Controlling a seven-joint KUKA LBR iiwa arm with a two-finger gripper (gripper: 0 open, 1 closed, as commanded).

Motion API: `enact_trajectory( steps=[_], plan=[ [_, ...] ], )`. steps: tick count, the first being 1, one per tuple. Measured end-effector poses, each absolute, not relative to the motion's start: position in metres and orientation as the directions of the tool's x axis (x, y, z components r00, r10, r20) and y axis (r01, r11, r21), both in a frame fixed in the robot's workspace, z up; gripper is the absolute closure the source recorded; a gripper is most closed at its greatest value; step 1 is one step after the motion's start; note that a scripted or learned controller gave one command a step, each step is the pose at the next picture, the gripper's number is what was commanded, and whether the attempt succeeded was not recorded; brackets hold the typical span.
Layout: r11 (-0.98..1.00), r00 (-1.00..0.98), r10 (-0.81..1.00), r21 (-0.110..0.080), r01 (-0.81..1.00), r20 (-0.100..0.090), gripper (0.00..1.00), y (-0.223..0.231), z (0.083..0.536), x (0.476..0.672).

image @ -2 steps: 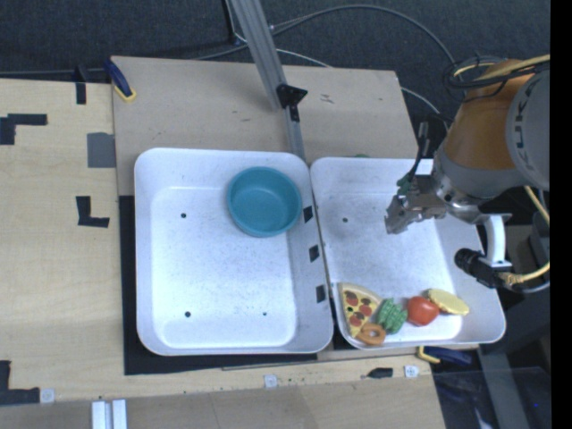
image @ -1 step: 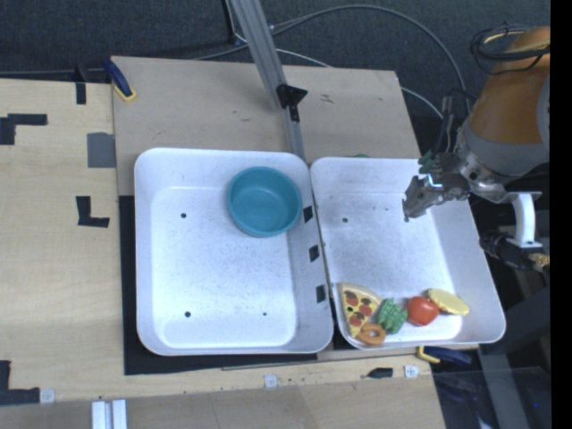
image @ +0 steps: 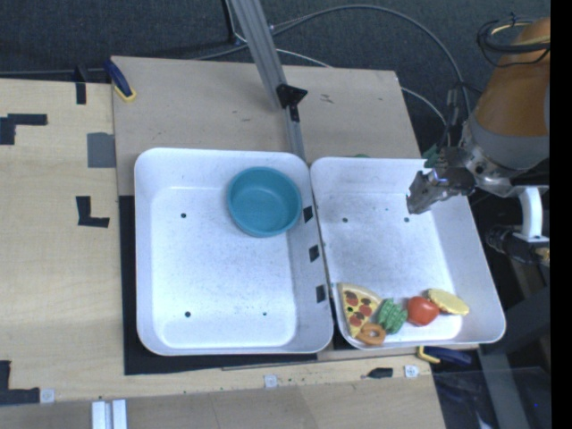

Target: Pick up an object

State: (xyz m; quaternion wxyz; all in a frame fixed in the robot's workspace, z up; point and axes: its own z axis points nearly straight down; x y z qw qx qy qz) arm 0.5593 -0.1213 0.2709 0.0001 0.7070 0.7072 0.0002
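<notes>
My gripper [image: 420, 200] hangs over the right bin [image: 375, 239], near its upper right part, with nothing seen between its fingers. Along the bin's near edge lie a pizza slice [image: 356, 307], a green vegetable [image: 390, 313], a red tomato [image: 422, 310] and a yellow piece [image: 448, 302]. They are well below the gripper in the view. A blue bowl [image: 263, 200] sits in the upper part of the left bin [image: 179, 275].
A grey metal pole [image: 259, 43] slants down to the gap between the bins. Cables loop over the dark floor at the back. A yellow-blue clip [image: 121, 84] lies at the bench's far left corner.
</notes>
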Motion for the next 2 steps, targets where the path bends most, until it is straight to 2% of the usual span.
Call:
enact_trajectory(
  steps=[2],
  plan=[
    [0.004, -0.004, 1.000, 0.000, 1.000, 0.001, 1.00, -0.026, 0.275, 0.570]
  ],
)
